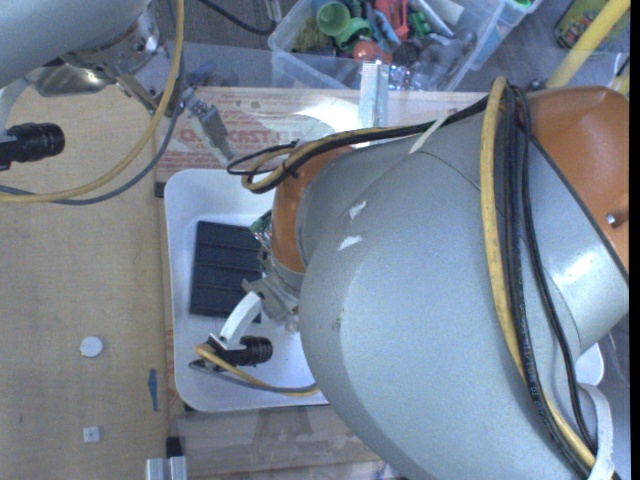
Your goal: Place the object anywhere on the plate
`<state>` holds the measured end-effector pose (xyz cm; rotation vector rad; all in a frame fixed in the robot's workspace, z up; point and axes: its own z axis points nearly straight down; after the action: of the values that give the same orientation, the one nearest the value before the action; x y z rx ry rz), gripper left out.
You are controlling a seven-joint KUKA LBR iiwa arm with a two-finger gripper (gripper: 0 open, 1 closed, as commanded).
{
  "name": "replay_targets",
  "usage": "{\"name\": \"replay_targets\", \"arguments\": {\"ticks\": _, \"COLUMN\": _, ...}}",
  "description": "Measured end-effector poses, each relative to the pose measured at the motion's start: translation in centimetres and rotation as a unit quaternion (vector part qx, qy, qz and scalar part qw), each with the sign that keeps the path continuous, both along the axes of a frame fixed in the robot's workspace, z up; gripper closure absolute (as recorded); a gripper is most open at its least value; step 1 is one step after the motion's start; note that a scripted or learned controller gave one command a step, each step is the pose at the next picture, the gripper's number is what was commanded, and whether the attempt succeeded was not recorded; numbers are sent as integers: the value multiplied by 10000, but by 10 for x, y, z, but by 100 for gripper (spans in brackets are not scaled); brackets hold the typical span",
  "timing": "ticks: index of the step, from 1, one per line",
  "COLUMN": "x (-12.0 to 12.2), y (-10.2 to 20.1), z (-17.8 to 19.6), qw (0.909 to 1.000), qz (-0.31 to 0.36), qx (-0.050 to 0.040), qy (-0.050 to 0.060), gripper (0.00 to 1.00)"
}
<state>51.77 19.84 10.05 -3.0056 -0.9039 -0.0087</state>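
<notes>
A black ribbed rectangular object point(224, 268) lies flat in the white bin point(180, 268), toward its left half. My arm's grey bulk covers most of the view and reaches over this bin from the right. The gripper point(268, 298) sits low in the bin, just right of the black object's lower edge, mostly hidden under the wrist. A pale curved rim point(305, 126), possibly the plate, peeks out above the arm at the bin's far side; I cannot tell for sure.
A clear plastic box point(400, 23) with several colourful toys stands at the back. Wooden bench point(80, 268) lies left of the bin, with a small white disc point(91, 346) on it. Grey machinery point(70, 18) and yellow cables hang at the top left.
</notes>
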Motion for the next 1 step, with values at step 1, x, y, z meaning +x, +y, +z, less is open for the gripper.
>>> {"name": "replay_targets", "arguments": {"ticks": 1, "x": 35, "y": 26, "z": 8, "qw": 10000, "qz": 47, "qx": -23, "qy": 35, "gripper": 100}}
